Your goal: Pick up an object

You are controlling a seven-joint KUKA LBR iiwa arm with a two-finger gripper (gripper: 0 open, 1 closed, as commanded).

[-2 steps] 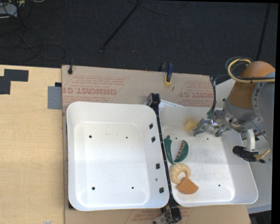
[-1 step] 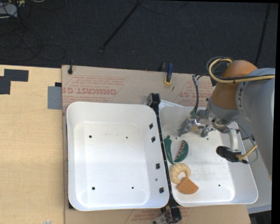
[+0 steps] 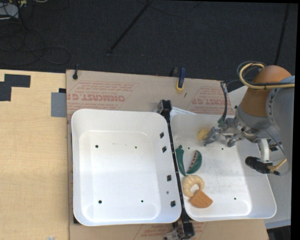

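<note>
Camera view from above, slanting down on two shallow white bins side by side on a tan counter. Left bin at centre frame, right bin toward the right edge. Grey arm with orange band reaching in from the right, gripper low over the upper part of the right bin. Jaws too small and shadowed to read: cannot tell whether open or closed, nothing visibly between them. Small yellow object just beside the jaws, toward frame left, near the bin's upper rim. Green curved object below, at the bin's left side; cream ring-shaped object and orange wedge lower still, touching each other. Step in hand, by judgement: closing in for a grasp, nothing lifted yet. Next move likely calls for centring on the yellow piece before shutting and rising
</note>
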